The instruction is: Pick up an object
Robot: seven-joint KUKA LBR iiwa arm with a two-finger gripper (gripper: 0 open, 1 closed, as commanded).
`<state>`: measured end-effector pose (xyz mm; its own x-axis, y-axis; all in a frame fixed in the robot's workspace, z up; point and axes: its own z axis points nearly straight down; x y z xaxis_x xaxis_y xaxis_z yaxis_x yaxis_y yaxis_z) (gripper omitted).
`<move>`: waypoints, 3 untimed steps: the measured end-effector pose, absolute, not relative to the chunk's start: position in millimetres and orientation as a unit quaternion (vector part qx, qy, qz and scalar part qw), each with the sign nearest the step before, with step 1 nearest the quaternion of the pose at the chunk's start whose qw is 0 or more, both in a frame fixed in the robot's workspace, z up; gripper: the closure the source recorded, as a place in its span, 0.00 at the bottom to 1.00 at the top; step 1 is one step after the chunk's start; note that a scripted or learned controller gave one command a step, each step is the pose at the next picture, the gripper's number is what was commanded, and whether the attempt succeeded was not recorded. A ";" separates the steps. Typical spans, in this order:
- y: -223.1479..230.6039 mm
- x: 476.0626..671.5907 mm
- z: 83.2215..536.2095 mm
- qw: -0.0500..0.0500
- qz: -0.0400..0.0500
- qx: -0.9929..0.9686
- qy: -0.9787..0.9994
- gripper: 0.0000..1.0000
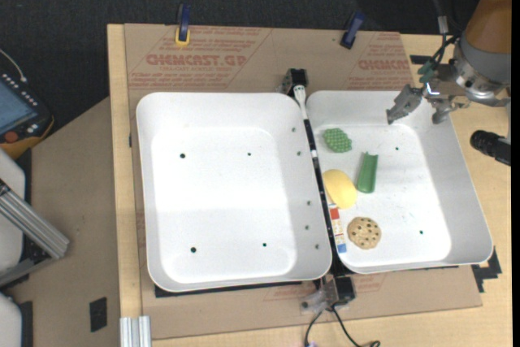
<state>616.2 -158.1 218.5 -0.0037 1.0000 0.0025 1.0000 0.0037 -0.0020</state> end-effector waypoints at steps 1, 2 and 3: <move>-107.6 572.1 227.0 0.003 0.001 -0.706 -0.709 0.00; -97.8 564.1 91.6 0.005 0.003 -0.708 -0.707 0.00; -102.4 482.5 83.7 0.004 0.002 -0.709 -0.705 0.00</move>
<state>482.5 -102.4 83.7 0.0047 1.0000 0.0021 1.0000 -0.0046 -0.0079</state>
